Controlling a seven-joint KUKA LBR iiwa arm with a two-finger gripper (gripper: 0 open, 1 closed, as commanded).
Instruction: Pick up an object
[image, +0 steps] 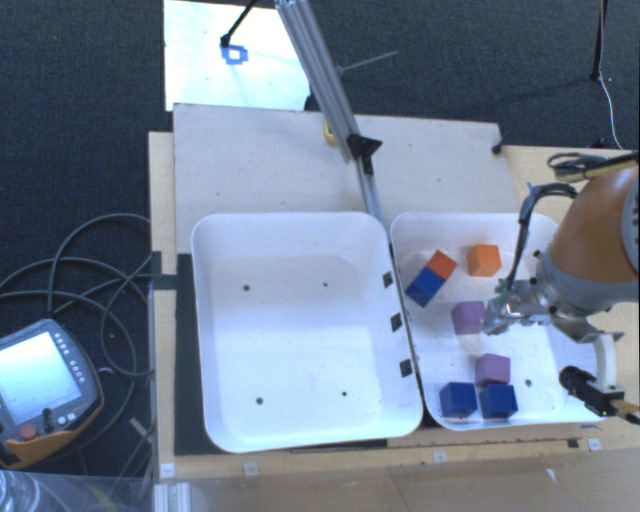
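The right bin (560, 235) holds several small blocks. An orange block (484, 259) lies near its far side, with a red and blue pair (432, 278) to its left. A purple block (467, 317) sits mid-bin. Another purple block (492, 369) and two blue blocks (458, 399) (498, 401) lie along the near side. My gripper (503, 313) is low in the bin, right beside the mid-bin purple block on its right. I see no block held by it.
The left bin (290, 330) stands beside the right one, and a slanted metal pole (325, 75) rises behind them. A teach pendant (40, 385) and cables lie on the floor at the left. The orange-banded arm (600, 230) covers the right bin's right part.
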